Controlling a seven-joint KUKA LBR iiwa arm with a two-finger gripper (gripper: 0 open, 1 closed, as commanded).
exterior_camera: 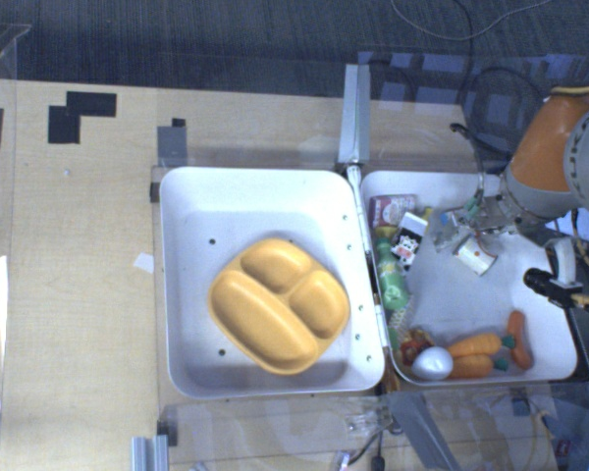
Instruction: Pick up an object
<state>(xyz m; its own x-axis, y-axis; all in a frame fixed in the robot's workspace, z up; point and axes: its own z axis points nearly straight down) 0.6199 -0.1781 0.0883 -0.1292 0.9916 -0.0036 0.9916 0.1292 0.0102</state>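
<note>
Arm over the right bin, candidate objects along the bin's near edge

Nearest, against the right bin's (560, 366) near edge, lie a white egg (433, 363) and orange carrots (479, 345); these are judged light, rigid and smooth, the carrot best taken across its narrow middle, the egg apt to slip. Farther back, small packets crowd the left wall. The gripper (474, 226) hangs near the far edge, beside a small white object (474, 254); its jaw opening cannot be made out
</note>
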